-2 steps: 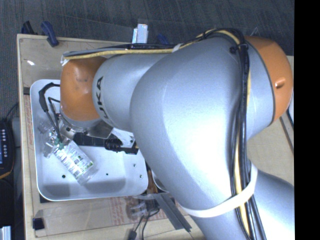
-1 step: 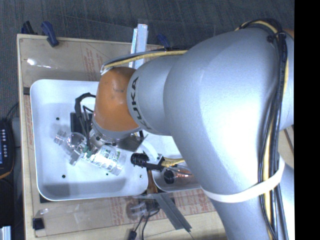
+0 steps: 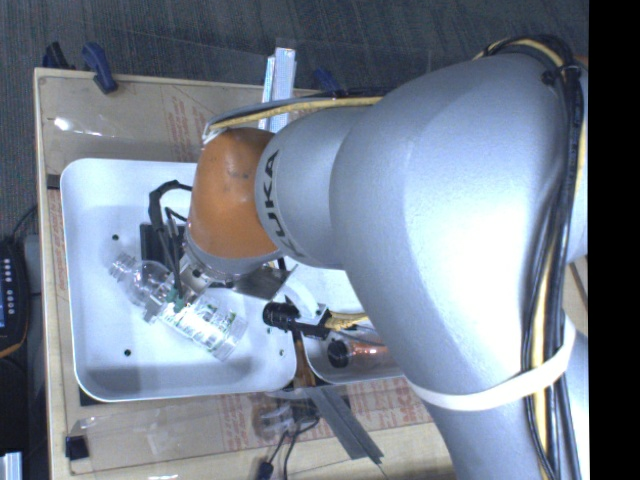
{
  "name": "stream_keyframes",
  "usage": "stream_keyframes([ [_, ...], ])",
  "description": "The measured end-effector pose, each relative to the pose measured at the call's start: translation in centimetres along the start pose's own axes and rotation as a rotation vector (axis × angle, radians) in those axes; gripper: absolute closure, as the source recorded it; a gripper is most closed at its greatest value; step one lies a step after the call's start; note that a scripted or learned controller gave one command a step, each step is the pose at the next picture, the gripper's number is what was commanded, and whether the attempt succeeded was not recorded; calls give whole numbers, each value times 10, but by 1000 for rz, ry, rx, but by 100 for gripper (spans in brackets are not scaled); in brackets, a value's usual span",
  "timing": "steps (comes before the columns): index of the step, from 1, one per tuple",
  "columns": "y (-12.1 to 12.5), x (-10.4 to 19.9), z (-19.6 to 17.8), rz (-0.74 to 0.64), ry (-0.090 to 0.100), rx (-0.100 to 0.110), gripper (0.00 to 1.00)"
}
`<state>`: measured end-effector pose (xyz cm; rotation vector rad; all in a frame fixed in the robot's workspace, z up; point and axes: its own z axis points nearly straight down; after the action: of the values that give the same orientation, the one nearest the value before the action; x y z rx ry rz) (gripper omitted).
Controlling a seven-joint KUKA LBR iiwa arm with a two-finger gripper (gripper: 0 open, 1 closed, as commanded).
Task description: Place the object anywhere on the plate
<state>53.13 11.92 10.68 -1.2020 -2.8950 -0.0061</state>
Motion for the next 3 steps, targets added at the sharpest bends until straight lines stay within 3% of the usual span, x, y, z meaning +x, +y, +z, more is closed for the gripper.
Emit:
stream_keyframes([
  [1,-64,6,-85,-338,-8,3,100],
  [2,30,-47,-33,-225,-6,5,100],
  [3,44,-63,-5,-212,-10,-2,100],
])
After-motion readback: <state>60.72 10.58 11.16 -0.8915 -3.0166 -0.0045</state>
